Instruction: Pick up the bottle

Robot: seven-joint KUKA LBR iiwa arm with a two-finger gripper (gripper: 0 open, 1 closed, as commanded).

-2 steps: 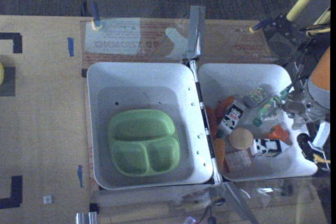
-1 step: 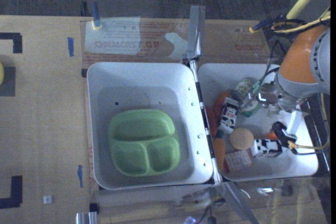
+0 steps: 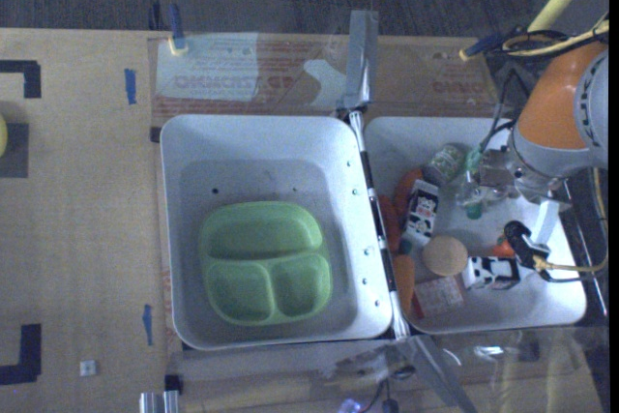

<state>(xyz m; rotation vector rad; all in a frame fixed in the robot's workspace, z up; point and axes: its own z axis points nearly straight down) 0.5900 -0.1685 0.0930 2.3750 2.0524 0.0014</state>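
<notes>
Arm (image 3: 571,126): grey casing, 1 broad orange band above the wrist. Metallic wrist fitting. Black and yellow cabling attached.

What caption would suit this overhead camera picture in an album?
Robot arm reaching into the right bin of cluttered small items near a clear bottle, while a green divided plate lies in the left bin.

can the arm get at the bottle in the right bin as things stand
Probably yes. The gripper hangs right beside the clear bottle at the back of the right bin, nothing lies on top of it, though the cow-print carton crowds its near side.

Clear bottle (image 3: 448,160) lies tilted in right bin (image 3: 561,305).
</notes>
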